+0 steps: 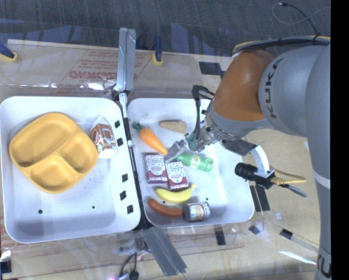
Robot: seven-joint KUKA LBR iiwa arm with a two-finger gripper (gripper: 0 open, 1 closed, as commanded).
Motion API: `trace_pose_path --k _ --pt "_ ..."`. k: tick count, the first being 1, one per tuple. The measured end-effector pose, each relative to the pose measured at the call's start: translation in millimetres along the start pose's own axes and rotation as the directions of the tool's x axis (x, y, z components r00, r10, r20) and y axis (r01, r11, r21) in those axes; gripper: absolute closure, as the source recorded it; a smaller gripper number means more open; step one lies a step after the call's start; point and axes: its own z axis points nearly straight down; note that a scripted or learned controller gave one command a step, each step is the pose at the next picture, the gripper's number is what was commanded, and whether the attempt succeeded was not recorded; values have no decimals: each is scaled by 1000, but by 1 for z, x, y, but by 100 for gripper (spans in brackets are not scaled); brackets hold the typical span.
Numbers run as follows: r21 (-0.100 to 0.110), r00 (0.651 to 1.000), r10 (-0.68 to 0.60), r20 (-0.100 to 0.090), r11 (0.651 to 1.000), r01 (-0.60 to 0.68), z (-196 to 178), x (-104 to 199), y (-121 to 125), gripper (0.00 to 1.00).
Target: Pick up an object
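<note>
My gripper (184, 147) hangs low over the middle of the right bin (235, 206). Its tip is just above the left end of a green bottle (200, 163) that lies on its side. An orange carrot (151, 139) lies to the gripper's left and a tan bread piece (173, 125) behind it. Two red cartons (166, 171) lie side by side in front of the tip. Nearer the front wall are a yellow banana (173, 195), a red sausage (162, 209) and a small can (196, 212). Nothing shows as gripped.
The left bin (57, 223) holds a yellow divided plate (52, 150) and a small brown-and-white carton (104, 137) near its right wall. The arm's bulky grey and orange wrist (250, 92) covers the right bin's far right corner.
</note>
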Motion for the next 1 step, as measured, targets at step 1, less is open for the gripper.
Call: trace_pose_path --k 1 --pt "-11 985 -172 9 985 172 80 -21 58 0"
